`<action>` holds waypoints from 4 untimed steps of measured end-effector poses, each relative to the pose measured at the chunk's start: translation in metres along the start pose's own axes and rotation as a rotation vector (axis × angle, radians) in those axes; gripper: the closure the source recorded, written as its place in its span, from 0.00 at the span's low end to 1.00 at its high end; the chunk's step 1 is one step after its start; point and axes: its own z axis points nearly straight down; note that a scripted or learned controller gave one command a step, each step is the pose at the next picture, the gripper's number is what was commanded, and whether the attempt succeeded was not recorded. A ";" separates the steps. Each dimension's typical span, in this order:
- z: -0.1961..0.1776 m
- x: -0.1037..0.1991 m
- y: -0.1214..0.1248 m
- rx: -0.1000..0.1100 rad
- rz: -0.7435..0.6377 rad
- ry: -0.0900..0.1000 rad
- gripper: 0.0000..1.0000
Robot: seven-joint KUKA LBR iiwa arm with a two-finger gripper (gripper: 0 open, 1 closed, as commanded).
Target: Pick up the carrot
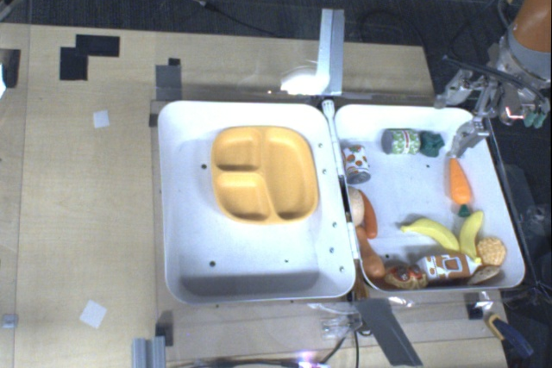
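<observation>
The carrot (459, 180) is orange with a green stub at its lower end. It lies near the right wall of the right bin (414, 185), pointing up and down. My gripper (459, 116) hangs over the bin's upper right corner, just above the carrot's upper tip and apart from it. Its fingers (468, 138) stand open with nothing between them. The arm's orange band (530, 30) shows at the right edge.
A green can (400, 141) and a small printed can (355, 161) lie left of the carrot. Two bananas (434, 231), a cookie (492, 251), a box (448, 266) and other toy foods crowd the bin's lower part. A yellow divided plate (263, 172) sits in the left bin (181, 211).
</observation>
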 end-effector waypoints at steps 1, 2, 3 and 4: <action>0.171 -0.020 -0.020 0.002 -0.056 -0.007 0.00; 0.172 0.045 -0.045 0.002 0.028 -0.002 0.00; 0.171 0.060 -0.031 0.002 0.186 -0.005 0.00; 0.157 0.056 -0.030 0.003 0.178 -0.015 1.00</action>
